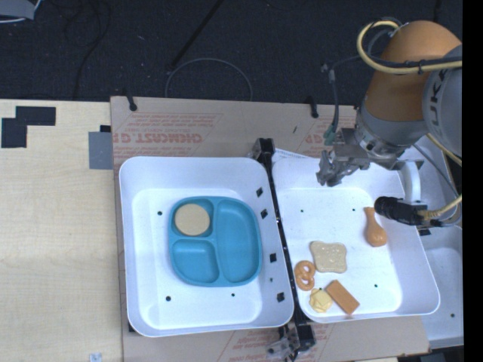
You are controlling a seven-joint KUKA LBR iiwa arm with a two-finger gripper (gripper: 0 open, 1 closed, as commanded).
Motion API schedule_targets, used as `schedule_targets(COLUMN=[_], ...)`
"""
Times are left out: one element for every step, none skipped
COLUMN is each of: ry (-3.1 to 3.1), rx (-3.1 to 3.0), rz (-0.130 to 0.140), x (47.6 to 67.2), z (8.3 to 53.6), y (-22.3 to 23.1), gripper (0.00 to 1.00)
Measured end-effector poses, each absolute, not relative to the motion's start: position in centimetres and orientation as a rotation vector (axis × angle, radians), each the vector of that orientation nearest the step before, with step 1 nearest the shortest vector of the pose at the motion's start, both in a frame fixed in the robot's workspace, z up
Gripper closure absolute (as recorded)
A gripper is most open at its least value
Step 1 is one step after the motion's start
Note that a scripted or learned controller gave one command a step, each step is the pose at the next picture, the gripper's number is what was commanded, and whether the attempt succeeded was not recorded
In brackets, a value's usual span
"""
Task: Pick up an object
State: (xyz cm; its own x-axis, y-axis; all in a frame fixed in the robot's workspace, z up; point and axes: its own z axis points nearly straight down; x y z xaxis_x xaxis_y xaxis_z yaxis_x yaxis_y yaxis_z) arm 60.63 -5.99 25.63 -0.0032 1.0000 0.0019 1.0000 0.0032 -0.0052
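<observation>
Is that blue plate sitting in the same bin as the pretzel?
No, the blue plate sits in the left bin, while the pretzel lies in the right bin.

mirrored "chemcast" print on cardboard [226, 123]

Lighting: bright, even, from overhead | Glare: white bins [143, 202] nearly washed out | Shadows: soft, short, beneath the blue tray [234, 240] | Background: dark floor [189, 29] above, underexposed | Sharpness: moderate, slightly soft, small toy food items lack fine detail
</observation>
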Motion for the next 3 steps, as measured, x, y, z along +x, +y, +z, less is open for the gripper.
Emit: schedule_targets(ry=[-2.223, -2.223, -2.224], rx=[-2.214, -2.212, -2.212], rz=[0.002, 0.004, 0.003], x=[60.1, 59.3, 58.4], z=[26.1, 24.3, 24.3], y=[-1.0, 4.4, 10.6], gripper=[1.0, 1.0, 1.0])
